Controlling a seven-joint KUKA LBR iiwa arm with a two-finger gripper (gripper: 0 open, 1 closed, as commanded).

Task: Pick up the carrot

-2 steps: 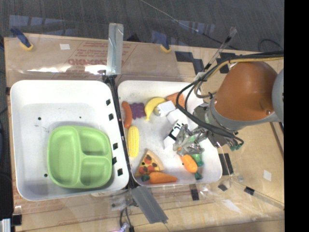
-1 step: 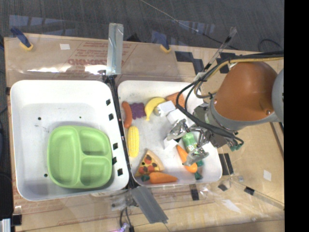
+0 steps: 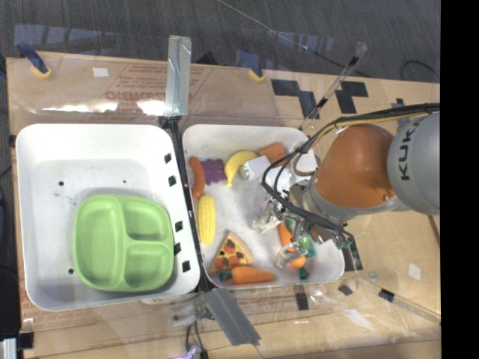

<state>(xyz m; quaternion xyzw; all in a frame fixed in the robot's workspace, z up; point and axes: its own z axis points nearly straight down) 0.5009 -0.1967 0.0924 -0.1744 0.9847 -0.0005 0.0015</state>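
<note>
Gripper [image 3: 288, 239] low near right bin's [image 3: 224, 137] front right corner, above small carrot [image 3: 285, 234]; finger state cannot tell. Advice: centre on carrot, clear of orange piece [image 3: 297, 261]

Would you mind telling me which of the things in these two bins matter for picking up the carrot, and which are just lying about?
Belong to the job:
carrot, at the right bin's near edge
gripper, low over the right bin

Just lying about:
pizza slice
corn cob
banana
grapes
sausage
green divided plate, in the left bin
</note>
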